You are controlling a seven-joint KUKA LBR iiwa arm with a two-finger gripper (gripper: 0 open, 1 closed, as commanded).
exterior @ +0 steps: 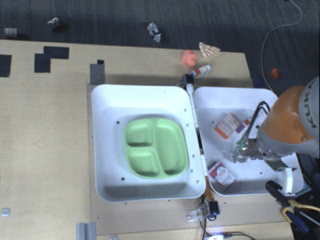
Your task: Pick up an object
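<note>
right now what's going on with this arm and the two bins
A grey arm with an orange band reaches into the right white bin, its gripper low over the bin floor between two small red-and-white packets. Nothing is visibly held between its fingers. The left white bin holds a green three-compartment tray, untouched.

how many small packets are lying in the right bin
2: one packet near the middle of the right bin, another packet at its lower left corner. The arm may hide more.
</note>
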